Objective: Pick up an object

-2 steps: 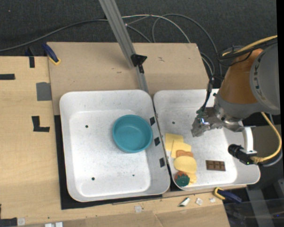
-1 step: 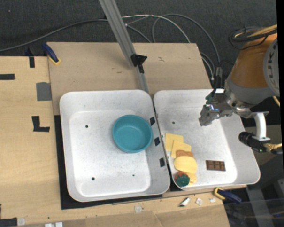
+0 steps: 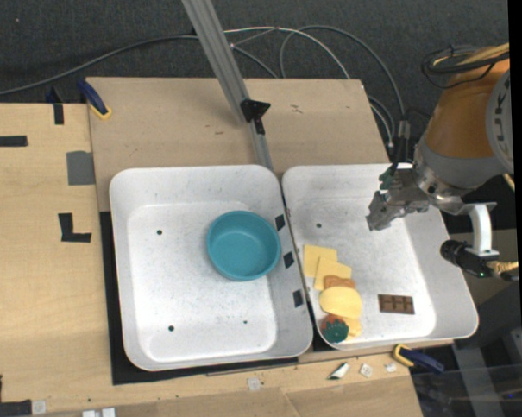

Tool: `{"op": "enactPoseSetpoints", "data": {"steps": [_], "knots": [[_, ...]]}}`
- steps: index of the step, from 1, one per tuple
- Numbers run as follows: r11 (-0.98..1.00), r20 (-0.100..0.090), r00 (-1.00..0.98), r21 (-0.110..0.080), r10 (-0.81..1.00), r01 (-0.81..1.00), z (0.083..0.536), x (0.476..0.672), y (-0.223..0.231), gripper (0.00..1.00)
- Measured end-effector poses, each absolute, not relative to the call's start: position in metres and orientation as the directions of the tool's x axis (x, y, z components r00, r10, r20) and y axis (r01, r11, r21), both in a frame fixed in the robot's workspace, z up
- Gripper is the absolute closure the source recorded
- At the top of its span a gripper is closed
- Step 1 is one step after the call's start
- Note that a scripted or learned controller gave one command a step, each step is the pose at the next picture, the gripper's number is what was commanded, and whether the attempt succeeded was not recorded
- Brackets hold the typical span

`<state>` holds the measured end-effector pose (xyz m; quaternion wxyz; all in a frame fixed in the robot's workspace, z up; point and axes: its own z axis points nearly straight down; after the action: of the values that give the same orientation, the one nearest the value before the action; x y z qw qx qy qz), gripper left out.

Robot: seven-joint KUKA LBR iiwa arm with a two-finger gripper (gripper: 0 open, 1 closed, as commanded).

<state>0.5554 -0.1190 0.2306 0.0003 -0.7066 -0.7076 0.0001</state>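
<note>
Two shallow white bins sit side by side on the bench, and much of what matters is hard to read. The gripper (image 3: 384, 213) is a small dark-grey mass at the arm's tip; whether it is open or closed cannot be told from this slant. The arm (image 3: 465, 142) itself is cut off by the right edge of the view — only its orange band and grey wrist show. A heap of small things along the right bin's (image 3: 439, 325) left wall overlaps itself: pale yellow flat pieces (image 3: 324, 265), an orange-and-yellow rounded lump (image 3: 341, 301) on top of them, and a dark teal item (image 3: 336, 331) at the near corner, their outlines running together.

The arm reaches in from the right with the gripper over the right bin's upper middle, above bare floor, well apart from the heap and with nothing seen in its grasp.

A small brown chocolate-like bar (image 3: 396, 305) lies flat and alone in the right bin's near part. In the left bin (image 3: 142, 252), a teal bowl (image 3: 243, 245) stands upright near the right wall.
</note>
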Motion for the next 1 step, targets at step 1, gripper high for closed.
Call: {"op": "enactPoseSetpoints", "data": {"steps": [1], "knots": [[0.006, 0.002, -0.006, -0.002, 1.0, 1.0, 0.2291, 0.5648, -0.073, 1.0]]}}
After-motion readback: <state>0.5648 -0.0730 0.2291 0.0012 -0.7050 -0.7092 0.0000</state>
